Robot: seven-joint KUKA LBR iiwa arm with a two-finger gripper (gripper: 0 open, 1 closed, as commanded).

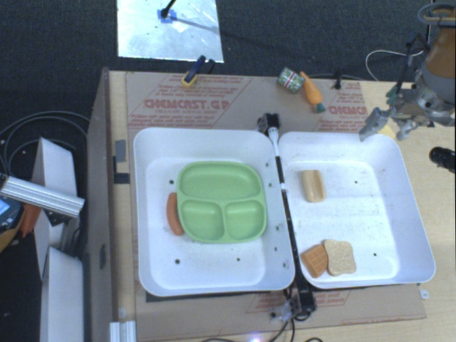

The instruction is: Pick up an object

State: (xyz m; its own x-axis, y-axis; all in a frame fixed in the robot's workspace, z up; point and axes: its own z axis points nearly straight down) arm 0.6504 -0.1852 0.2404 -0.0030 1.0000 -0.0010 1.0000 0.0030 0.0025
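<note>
The right bin [399,191] holds a tan bread roll [312,185] near its back left, and an orange cracker [314,260] beside a beige toast slice [340,257] at its front. In the left bin [153,191] a green divided tray [220,201] lies with an orange sausage [173,214] against its left side. My gripper [390,120] hangs above the right bin's back right corner, apart from every object, with two fingers spread and nothing between them.
Behind the bins on the cardboard lie a small green can [291,79] and a toy carrot [311,91]. A yellow-tipped clamp [197,70] sits at the back left. Cables and a metal bracket [43,194] lie left of the bench.
</note>
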